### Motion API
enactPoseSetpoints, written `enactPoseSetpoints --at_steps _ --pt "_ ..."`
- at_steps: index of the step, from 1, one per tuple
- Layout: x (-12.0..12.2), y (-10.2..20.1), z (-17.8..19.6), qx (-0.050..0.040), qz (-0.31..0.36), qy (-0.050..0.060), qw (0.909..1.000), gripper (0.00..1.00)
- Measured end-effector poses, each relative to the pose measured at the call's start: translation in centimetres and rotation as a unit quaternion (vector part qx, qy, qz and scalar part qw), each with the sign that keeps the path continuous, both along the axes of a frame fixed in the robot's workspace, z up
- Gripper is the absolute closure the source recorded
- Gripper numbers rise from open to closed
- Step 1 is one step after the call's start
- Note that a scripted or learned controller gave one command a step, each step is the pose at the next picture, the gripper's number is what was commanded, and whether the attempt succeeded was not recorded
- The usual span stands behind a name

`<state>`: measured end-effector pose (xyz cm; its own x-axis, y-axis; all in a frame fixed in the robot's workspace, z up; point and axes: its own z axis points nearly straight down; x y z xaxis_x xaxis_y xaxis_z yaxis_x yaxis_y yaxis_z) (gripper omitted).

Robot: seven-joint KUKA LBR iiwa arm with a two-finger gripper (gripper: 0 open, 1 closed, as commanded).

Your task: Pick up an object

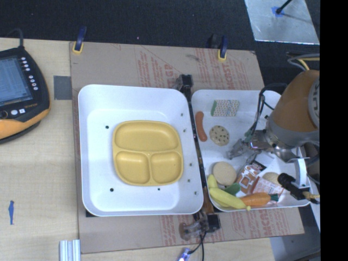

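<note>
Even, fairly bright light falls from overhead, so the two white bins (87, 145) glare almost to blank white, the left one washed out most along its rim toward nine o'clock, while the yellow divided tray (147, 151) in it shows only soft, shallow shading in its compartments. Shadows are short and faint, a thin dark line under the bins toward six o'clock, and the floor at twelve o'clock drops to near black except for a pale patch (280, 12) at one o'clock. The picture is coarse and slightly soft, with small items and the tool (243, 147) at three o'clock smeared in detail.
</note>
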<state>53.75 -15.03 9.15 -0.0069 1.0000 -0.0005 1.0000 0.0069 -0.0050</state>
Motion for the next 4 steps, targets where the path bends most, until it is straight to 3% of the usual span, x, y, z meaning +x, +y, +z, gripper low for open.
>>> enactPoseSetpoints --at_steps 1,2,3,4 --pt "6.1 3.2 0.0 -0.0001 0.000 0.000 1.0000 0.00" --pt "4.2 -0.4 0.0 0.0006 -0.002 0.000 1.0000 0.00" --pt "7.0 3.4 0.0 0.0001 0.000 -0.001 1.0000 0.00" --pt "4.3 -2.2 0.5 0.0008 -0.003 0.000 1.0000 0.00"
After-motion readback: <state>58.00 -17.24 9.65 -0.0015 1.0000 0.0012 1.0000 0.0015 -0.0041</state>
